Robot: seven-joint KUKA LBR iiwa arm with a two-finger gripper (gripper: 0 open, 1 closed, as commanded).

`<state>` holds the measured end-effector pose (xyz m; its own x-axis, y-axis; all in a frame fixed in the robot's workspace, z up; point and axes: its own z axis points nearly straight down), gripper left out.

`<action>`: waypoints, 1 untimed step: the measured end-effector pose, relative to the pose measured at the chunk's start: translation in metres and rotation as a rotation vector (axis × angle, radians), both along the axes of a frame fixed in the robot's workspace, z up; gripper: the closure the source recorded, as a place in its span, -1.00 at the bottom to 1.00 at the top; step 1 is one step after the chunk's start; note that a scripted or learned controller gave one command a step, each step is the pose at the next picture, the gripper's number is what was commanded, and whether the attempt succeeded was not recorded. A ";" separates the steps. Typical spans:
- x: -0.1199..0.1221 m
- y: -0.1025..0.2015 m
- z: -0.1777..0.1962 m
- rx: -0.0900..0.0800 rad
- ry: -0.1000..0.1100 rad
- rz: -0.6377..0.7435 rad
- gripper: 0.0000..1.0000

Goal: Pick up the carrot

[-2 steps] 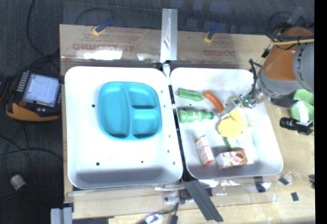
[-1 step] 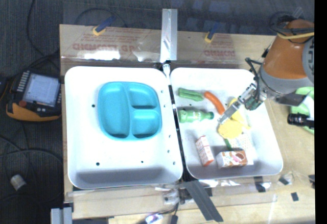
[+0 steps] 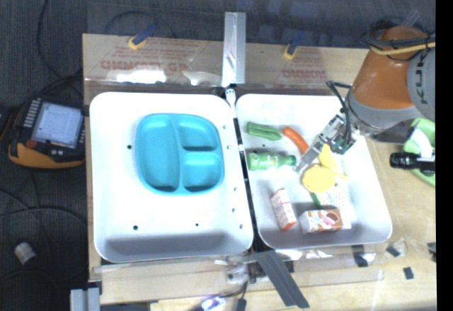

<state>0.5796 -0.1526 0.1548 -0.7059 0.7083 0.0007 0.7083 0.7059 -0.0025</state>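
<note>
Carrot (image 3: 295, 138), orange and slanted, lies in the upper middle of the right bin (image 3: 375, 212), just right of a green pod-shaped vegetable (image 3: 264, 131) and above a green bottle (image 3: 270, 160) lying on its side. The arm (image 3: 386, 90) reaches in from the right, and its gripper (image 3: 311, 154) hangs low over the bin, just below and right of the carrot's lower end and beside a yellow item (image 3: 320, 176). Whether the claw is spread or closed cannot be told, and nothing is seen held in it. Two small cartons (image 3: 284, 208) (image 3: 322, 220) lie toward the bin's near edge. The left bin (image 3: 106, 224) bears a blue divided tray (image 3: 180, 152).
</note>
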 end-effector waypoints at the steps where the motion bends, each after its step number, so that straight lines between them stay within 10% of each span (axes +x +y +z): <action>1: 0.030 0.000 0.026 0.000 -0.002 0.153 -1.00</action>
